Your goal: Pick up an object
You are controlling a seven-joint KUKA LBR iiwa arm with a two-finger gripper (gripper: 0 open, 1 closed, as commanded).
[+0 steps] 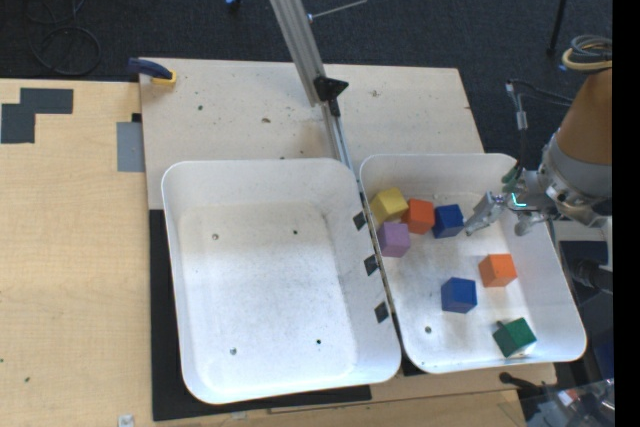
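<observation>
Arm enters from the right, orange band above wrist. Fingers (487, 212) reach over the right bin (565, 335), tips just beside the upper blue cube (448, 220), on its right side. Looks like touching or nearly so; can't tell which. Fingers look spread apart, nothing between them, so nothing grasped.

Objects relative to the fingers:
- upper blue cube: immediately left of the tips, closest candidate
- red-orange cube (420, 214): left beyond the blue one, touching or nearly touching it
- yellow cube (389, 205): further left, by the bin's left wall
- purple cube (395, 238): further left and slightly toward the camera, just under the yellow
- orange cube (497, 268): near, toward the camera from the tips
- lower blue cube (459, 294): further toward the camera, slightly left
- green cube (514, 336): well apart, near the front edge

Left bin (180, 185) sits beside the right one on the tabletop (400, 105).

Step, as judged: approach/pre-grasp on the upper blue cube, pick not yet done. Next move calls for centring the fingers over that cube so it sits between them, lowering, clamping, then lifting. Risk: the neighbouring red-orange cube crowds the left side and a tip may land on it or shove the blue cube.
</observation>
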